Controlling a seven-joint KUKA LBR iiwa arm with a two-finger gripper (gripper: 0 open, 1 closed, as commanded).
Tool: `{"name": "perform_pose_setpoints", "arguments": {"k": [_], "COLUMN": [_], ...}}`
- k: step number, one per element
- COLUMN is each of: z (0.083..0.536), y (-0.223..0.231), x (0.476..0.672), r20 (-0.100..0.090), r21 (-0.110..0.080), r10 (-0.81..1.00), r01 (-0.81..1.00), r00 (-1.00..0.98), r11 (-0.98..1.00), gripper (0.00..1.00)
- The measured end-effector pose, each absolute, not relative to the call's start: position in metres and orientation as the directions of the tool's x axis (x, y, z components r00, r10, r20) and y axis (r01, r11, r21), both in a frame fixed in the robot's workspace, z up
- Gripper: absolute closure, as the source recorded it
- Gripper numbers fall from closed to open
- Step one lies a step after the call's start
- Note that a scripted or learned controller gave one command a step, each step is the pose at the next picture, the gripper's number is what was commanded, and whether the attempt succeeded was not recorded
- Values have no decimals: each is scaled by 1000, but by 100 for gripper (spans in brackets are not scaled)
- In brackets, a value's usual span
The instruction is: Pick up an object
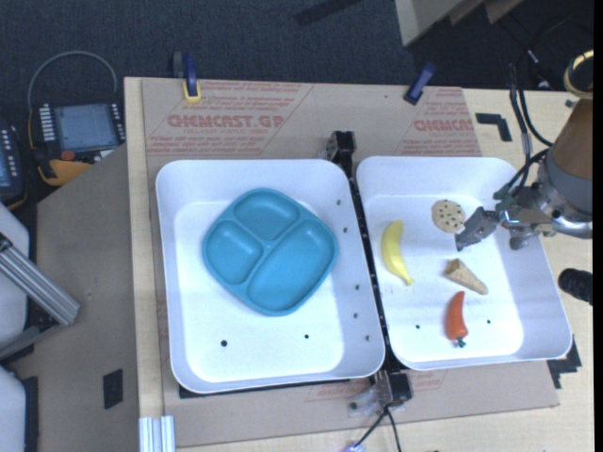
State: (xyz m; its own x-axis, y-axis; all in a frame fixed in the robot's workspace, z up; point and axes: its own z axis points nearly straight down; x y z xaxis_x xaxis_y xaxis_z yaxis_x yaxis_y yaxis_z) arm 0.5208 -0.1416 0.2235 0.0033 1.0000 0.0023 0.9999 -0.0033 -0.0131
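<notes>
In the right bin [528,342] lie a yellow banana [396,251], a round brown cookie [447,216], a tan wedge of bread [466,276] and a red-orange chili pepper [456,317]. My gripper [497,231] hangs over the right side of that bin, just right of the cookie and above the wedge. Its two dark fingers are spread apart with nothing between them.
The left bin [188,337] holds a blue divided plate [270,250]. A black clamp [341,145] sits at the back where the two bins meet. Cables and the arm's body [575,172] come in from the right.
</notes>
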Motion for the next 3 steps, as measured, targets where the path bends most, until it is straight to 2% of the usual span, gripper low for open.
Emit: {"name": "perform_pose_setpoints", "arguments": {"k": [1, 2, 3], "z": [230, 167, 107], "y": [-141, -142, -139], "x": [524, 519, 519], "r20": [0, 3, 0], "r21": [0, -8, 0], "r10": [1000, 1000, 1000], "r01": [1000, 1000, 1000], "r00": [0, 1, 0], "r11": [0, -1, 0], "gripper": [0, 0, 0]}}
